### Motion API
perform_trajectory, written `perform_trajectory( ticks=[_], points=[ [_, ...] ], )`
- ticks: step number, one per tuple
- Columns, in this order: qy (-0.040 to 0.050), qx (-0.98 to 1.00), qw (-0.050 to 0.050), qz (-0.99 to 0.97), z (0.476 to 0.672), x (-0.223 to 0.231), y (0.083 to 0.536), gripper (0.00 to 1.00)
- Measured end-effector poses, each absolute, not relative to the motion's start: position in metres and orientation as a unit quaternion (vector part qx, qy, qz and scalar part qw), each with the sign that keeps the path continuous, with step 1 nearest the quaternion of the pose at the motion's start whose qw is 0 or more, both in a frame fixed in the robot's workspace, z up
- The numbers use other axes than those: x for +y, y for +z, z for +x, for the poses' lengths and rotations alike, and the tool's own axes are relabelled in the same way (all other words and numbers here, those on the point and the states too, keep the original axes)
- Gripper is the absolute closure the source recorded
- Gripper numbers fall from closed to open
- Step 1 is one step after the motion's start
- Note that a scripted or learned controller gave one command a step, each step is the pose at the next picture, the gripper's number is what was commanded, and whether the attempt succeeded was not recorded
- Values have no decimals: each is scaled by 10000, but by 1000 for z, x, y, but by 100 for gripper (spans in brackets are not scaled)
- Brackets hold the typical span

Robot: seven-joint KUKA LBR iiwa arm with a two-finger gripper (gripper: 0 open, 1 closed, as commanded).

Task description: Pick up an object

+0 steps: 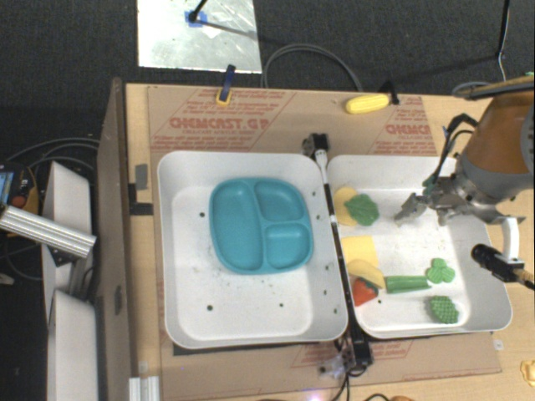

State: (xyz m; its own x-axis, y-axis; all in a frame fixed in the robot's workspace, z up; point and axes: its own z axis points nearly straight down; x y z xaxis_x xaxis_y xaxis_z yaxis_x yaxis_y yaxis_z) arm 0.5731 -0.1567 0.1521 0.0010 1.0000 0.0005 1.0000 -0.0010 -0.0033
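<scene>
While the arm (501,153) reaches in from the right, its metal gripper (426,205) hangs over the upper middle of the right bin (485,307), the grey fingers spread apart with nothing between them. Taking that shallow white plastic bin, smooth with rounded corners, as the landmark: nearest the camera, at its front right, lies a knobbly green piece (443,309), bumpy like a small pod. Just behind it sits a small green broccoli-shaped toy (440,271) with a lumpy crown. A smooth, long green stick (406,283) lies across the bin's front middle, its left end touching a curved yellow piece (366,271), and a glossy red piece (364,291) sits against the bin's front left wall. Behind these, a flat yellow square (359,247) lies by the left wall. Farther back, a leafy green lump (363,210) rests on a pale yellow piece (345,199), left of the gripper and apart from it. Left of the right bin, touching it along a shared edge, the left bin (180,307) holds a teal divided plate (260,225), smooth, rounded, with three compartments. Beyond the right bin, on the brown printed cardboard (251,124), lies a yellow corn-shaped toy (366,103). Farthest back, a crinkled shiny sheet (198,23) lies on dark carpet.
</scene>
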Motion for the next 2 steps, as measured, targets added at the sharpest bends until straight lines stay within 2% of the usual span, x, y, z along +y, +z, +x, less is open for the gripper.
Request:
perform_trajectory(
  ticks=[1, 2],
  points=[
    [16, -7061, 17, -7081, 535, -189, 92, 0],
    [-45, -7106, -70, -7036, 632, -172, 169, 0]
  ],
)
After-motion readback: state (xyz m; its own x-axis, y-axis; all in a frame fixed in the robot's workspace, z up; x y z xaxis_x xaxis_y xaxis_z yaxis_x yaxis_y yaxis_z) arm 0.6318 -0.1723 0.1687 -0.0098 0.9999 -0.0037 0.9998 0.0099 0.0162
